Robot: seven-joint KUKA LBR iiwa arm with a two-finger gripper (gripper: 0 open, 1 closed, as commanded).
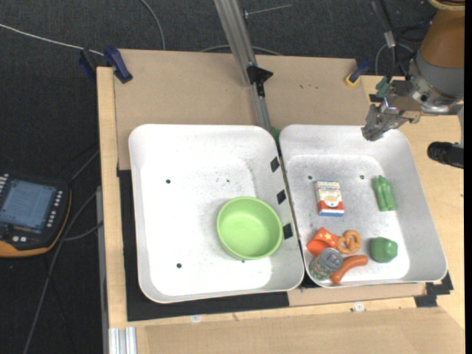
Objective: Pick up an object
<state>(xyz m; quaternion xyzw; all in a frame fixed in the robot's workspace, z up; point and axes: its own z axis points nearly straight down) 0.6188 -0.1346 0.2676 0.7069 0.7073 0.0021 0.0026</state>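
Observation:
The right bin [413, 161] holds a small white and orange box [330, 197], a long green vegetable [383, 192], a round green pepper [383, 249], a pretzel [350, 240], an orange piece [322, 239], a grey round item [327, 260] and a red sausage [348, 268]. A light green bowl [249, 228] rests in the left bin [162, 161], near its right wall. My gripper [374, 129] hangs above the far edge of the right bin, well behind the box and the green vegetable. Nothing is seen between its fingers.
A metal pole [240, 43] slants up from the back of the bench between the bins. Blue clamps [118, 65] sit at the bench's back corners. A handheld controller [29, 212] lies off the bench at the left.

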